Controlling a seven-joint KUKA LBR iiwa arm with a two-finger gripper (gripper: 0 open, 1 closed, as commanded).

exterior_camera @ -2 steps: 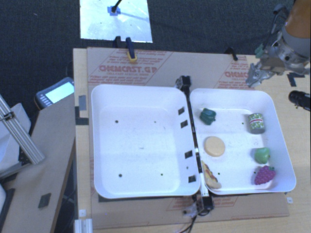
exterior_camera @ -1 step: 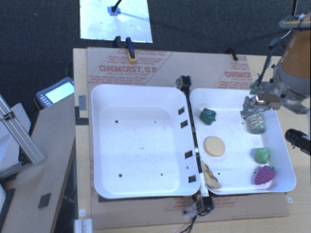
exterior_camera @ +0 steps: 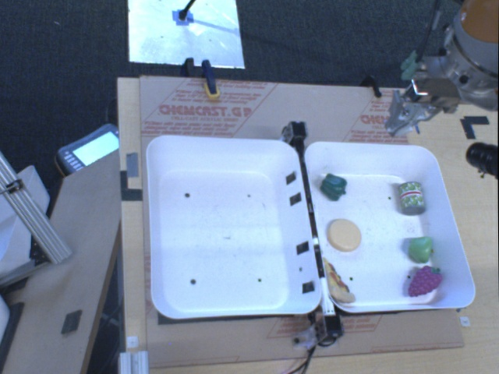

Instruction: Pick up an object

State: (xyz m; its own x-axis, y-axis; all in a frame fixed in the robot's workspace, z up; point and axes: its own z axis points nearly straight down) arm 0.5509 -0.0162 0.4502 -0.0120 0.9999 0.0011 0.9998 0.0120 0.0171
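Note:
The right bin [exterior_camera: 437,170] holds several small objects: a dark green pepper [exterior_camera: 334,185], a tan round disc [exterior_camera: 344,235], a grey-green can [exterior_camera: 411,197], a light green fruit [exterior_camera: 421,248], a purple grape bunch [exterior_camera: 423,281] and a yellow-brown piece [exterior_camera: 340,285] at the near-left corner. My gripper [exterior_camera: 404,115] hangs above the bench just beyond the right bin's far edge, well clear of every object. Nothing shows between its fingers.
The left bin [exterior_camera: 156,232] lies beside the right one, joined by a dark hinge strip [exterior_camera: 308,216]. A silver plate [exterior_camera: 185,22] sits at the back. A yellow clamp [exterior_camera: 210,84] grips the board's far edge. A metal rail [exterior_camera: 31,216] stands at left.

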